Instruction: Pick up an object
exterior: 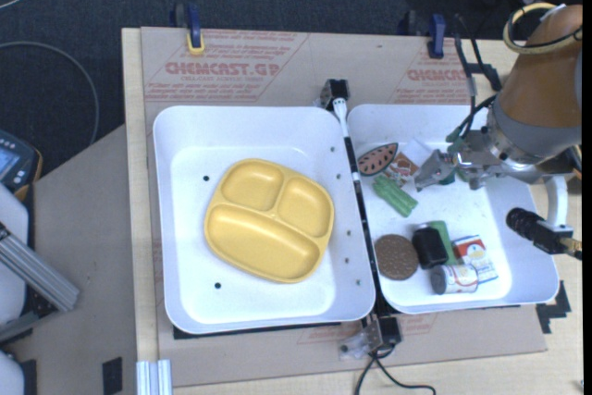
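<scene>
The left bin [176, 199] holds a yellow divided plate [268, 219]. In the right bin [527, 287], the gripper [433, 169] hangs with its fingers spread, gripping nothing. A green stick [395, 197] lies just below-left of it, a brown leaf-shaped piece [376, 159] just to its left, and a brown disc [397, 256] nearer the front.

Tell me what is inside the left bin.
The left bin holds one yellow divided plate with three compartments, lying near its middle. A few small dark dots mark the bin floor around it. Whatever lies under the plate is covered.
</scene>
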